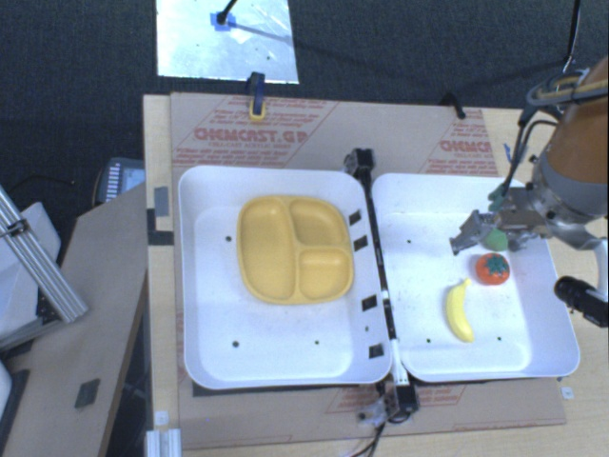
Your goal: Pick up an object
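Right bin [419, 350] mostly bare, pincer [476, 236] spread, tomato [492, 268], banana [459, 311] beside.

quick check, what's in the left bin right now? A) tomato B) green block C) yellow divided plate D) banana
C: the yellow divided plate lies in the left bin, while the banana and the tomato sit in the right bin near the gripper.
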Available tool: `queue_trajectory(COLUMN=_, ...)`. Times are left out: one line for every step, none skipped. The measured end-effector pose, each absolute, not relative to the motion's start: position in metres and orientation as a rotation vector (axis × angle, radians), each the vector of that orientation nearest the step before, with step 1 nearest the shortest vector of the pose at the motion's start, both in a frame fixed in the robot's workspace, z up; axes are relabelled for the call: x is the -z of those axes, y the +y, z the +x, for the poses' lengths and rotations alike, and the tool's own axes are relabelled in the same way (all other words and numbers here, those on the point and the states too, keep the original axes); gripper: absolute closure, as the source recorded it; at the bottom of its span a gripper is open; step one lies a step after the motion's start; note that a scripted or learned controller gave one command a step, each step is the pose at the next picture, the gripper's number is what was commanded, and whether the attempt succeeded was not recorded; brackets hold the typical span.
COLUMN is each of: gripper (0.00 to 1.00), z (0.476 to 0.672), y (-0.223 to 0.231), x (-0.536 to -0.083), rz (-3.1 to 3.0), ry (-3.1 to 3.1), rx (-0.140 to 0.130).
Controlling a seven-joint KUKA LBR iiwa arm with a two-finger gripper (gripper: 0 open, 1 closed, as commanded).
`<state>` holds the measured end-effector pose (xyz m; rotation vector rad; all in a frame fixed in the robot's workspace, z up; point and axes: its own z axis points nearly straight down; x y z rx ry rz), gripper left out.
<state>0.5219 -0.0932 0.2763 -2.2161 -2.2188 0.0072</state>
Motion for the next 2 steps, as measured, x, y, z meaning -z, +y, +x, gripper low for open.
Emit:
queue_trajectory(gripper=0.00, z=0.524, y=-0.093, x=-0.281, rz=-2.219, ry=-2.226, rx=0.002)
queue_trajectory(gripper=0.00, z=0.528, y=-0.088, x=-0.237, rz=-2.219, ry=-2.222, rx=-0.002)
